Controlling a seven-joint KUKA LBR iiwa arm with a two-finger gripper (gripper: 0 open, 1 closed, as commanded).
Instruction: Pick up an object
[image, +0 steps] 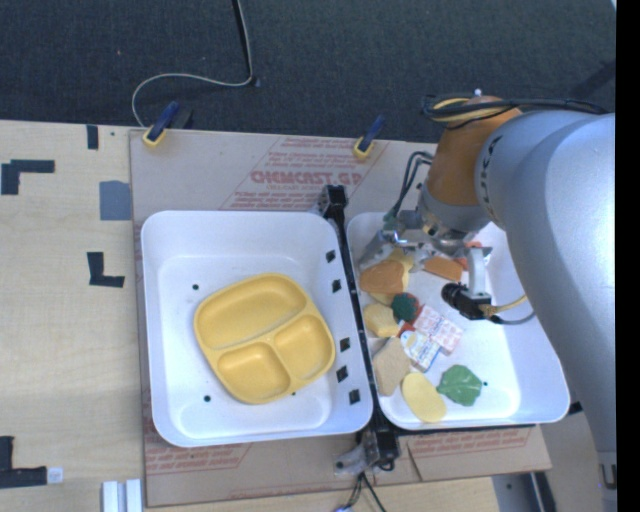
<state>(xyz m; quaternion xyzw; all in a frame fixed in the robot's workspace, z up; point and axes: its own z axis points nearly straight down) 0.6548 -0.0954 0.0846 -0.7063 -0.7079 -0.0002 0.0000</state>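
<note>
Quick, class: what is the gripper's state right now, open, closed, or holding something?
Gripper: cannot be told; it sits low in the right bin over the toy food pile, hidden by the wrist.

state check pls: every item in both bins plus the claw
yellow divided tray: upright, lying in the left bin, compartments bare
green leaf piece: lying flat in the right bin
yellow oval piece: flat, beside the leaf
small printed packet: lying flat
claw: low over the right bin's pile
</note>
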